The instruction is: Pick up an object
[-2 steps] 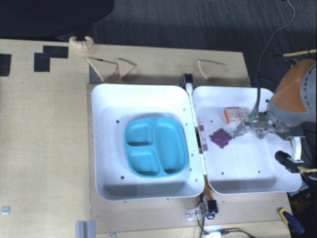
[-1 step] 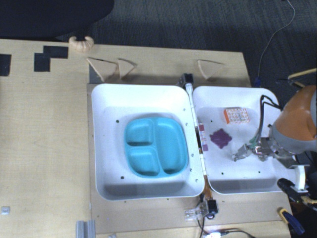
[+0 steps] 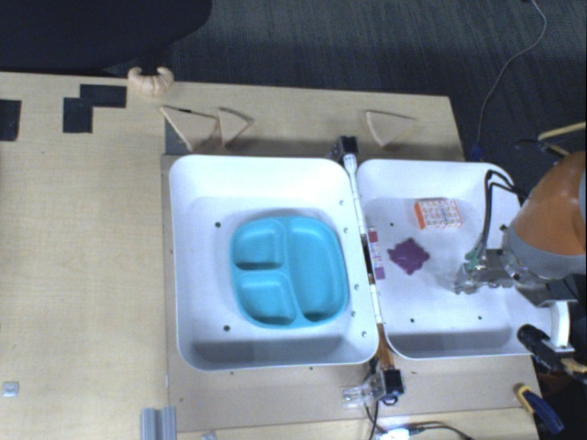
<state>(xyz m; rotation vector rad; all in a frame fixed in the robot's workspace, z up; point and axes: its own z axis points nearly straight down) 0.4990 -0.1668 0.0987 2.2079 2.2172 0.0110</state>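
Purple object (image 3: 407,256) lies left of the gripper (image 3: 468,276), apart

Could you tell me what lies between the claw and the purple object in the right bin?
In the camera view, bare white bin floor separates claw from purple object.

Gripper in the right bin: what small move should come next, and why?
Probably ease the gripper left toward the purple object before descending. It sits near the right bin's right side with nothing between it and that object, which lies flat and apart from the orange-and-white box.
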